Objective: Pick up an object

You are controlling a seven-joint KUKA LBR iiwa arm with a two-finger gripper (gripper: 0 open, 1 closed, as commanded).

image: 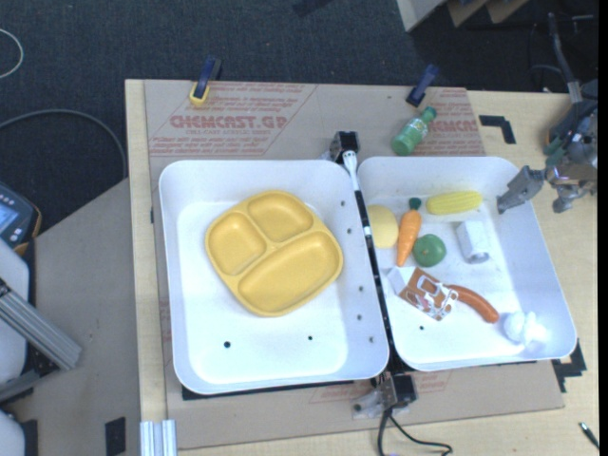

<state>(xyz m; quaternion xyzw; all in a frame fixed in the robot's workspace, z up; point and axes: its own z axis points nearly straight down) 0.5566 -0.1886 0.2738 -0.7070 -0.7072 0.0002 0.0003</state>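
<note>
**Gripper waits at the bin's edge, with a crowded pile below**

Gripper (518, 190) hangs at the top right rim of the right bin (556, 293); whether its fingers are apart or together I cannot tell from here, and nothing shows between them.

No object is singled out yet. Nearest it are the corn (454, 202) and the white cylinder (472, 239), both inside the right bin, just in from the gripper. My worry is the crowding further left in that bin: the carrot (408, 237) lies touching the yellow ball (381, 226) and just beside the green ball (429, 249), so a descent there could nudge a round one away or close on two things at once. The wrapper (427, 294) lies flat against the sausage (472, 302), which looks hard to get under.

Left of that bin, the plate (274, 252) sits alone. A bottle (412, 133) lies above the bin, outside it.
</note>
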